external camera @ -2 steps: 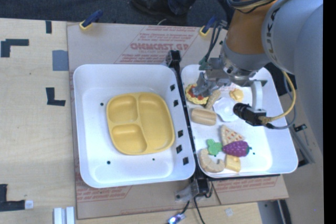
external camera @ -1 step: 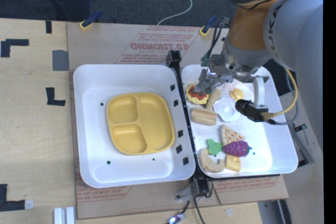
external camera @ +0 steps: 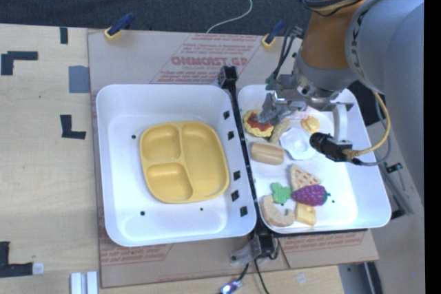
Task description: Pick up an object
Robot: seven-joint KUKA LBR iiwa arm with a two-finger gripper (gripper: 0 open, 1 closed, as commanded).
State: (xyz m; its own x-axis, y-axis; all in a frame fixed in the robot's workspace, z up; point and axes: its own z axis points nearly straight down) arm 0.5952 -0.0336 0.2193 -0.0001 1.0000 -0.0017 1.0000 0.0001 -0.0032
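Camera view: the gripper (external camera: 270, 109) is lowered into the right bin (external camera: 372, 206) near its far left corner, directly over a red-and-yellow toy food piece (external camera: 258, 123) lying against the bin's left wall. This placement suggests that piece is the chosen target. Finger opening cannot be determined, nor whether the piece is gripped. Other toy foods lie along the bin's left side: a tan roll (external camera: 267, 153), a waffle wedge (external camera: 304, 177), purple grapes (external camera: 310, 195). The left bin (external camera: 110, 148) carries a yellow divided plate (external camera: 184, 162) at its centre.
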